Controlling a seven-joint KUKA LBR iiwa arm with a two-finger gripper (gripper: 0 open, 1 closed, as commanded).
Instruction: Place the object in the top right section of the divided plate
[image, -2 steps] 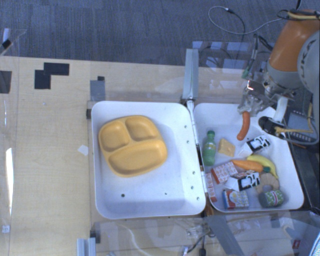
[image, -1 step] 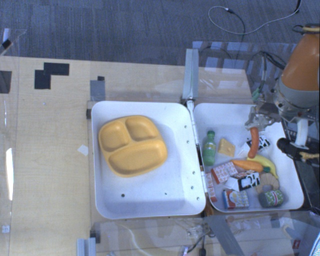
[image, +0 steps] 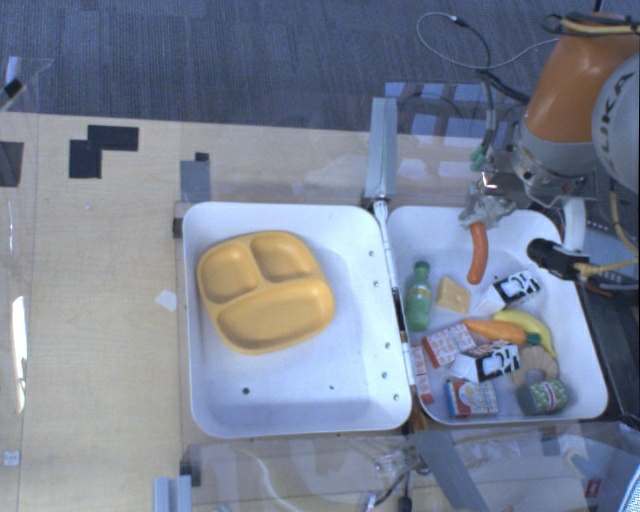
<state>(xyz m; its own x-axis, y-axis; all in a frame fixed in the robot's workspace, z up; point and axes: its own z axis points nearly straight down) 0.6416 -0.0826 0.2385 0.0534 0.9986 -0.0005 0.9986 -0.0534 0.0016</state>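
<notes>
Jaws (image: 484, 213) sit over the upper part of the right bin (image: 590, 345), clamped on the top end of a sausage (image: 478, 252). Sausage hangs near upright from them, lower end pointing down toward the bin floor; whether it touches the floor cannot be told. Arm (image: 575, 95), grey with an orange band, enters from the right edge above that bin.

Plate (image: 264, 290), yellow and divided, lies in the left bin (image: 300, 400), toward its upper left. It has two small sections at the top and one long section below. Top right section (image: 285, 256) holds nothing.

Right bin contents, all lower than the sausage:
- green bottle (image: 418, 296), against the left wall
- cheese wedge (image: 453, 296), just beside the bottle
- carrot (image: 494, 330) and banana (image: 525, 325), near the middle, close together
- black-and-white box (image: 517, 287), above the banana
- red-and-white cartons (image: 450, 345), at lower left
- green can (image: 543, 397), at the lower right corner

Both bins rest side by side on the wooden bench (image: 100, 330), walls touching at the centre
</notes>
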